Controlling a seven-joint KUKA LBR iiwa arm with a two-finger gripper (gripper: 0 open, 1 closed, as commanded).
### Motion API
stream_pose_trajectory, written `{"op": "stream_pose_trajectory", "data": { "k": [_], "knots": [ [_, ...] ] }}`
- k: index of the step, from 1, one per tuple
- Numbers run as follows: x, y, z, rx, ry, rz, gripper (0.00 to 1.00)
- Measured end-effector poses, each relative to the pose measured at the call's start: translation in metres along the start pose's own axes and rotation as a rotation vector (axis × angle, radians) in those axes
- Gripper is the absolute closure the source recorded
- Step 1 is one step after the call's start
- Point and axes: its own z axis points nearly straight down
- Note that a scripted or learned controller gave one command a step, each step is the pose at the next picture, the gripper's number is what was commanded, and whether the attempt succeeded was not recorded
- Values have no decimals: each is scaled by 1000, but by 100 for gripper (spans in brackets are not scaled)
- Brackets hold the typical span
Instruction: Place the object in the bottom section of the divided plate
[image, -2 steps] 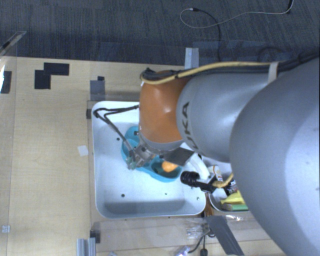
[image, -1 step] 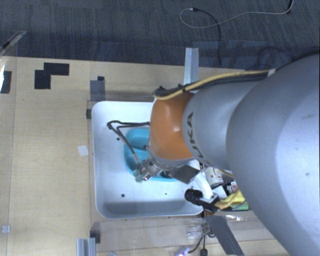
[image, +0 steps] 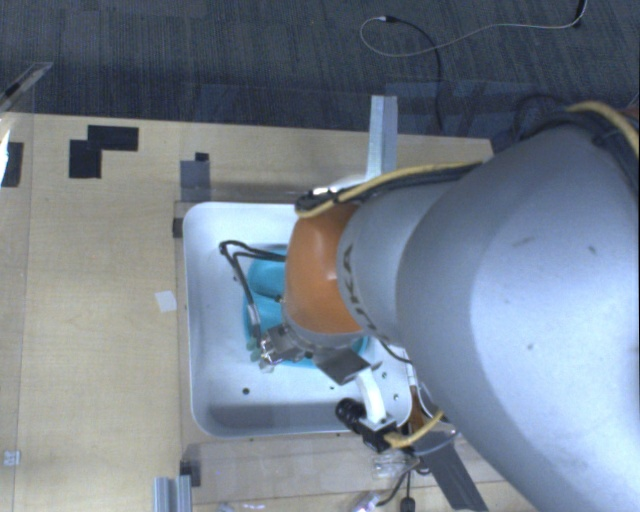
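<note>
Reaching in from the right, the arm (image: 480, 300) hangs low over the white bin (image: 215, 400) on the worktop (image: 90, 330). We see part of a turquoise divided plate (image: 262, 280) under the wrist; the object itself we cannot make out. We cannot tell how the jaws stand. We judge it best to descend slowly and confirm the bottom section lies directly underneath before any release.

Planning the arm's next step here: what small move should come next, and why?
Probably a short lift straight up. The arm hangs low over the white bin, covering most of the turquoise plate, so neither the object nor the bottom section can be checked.
</note>
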Motion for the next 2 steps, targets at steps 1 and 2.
{"op": "stream_pose_trajectory", "data": {
  "k": [1, 2],
  "knots": [
    [8, 53, -67, -2, 5, 392, 100],
    [-2, 113, 12, -26, 5, 833, 100]
  ]
}}
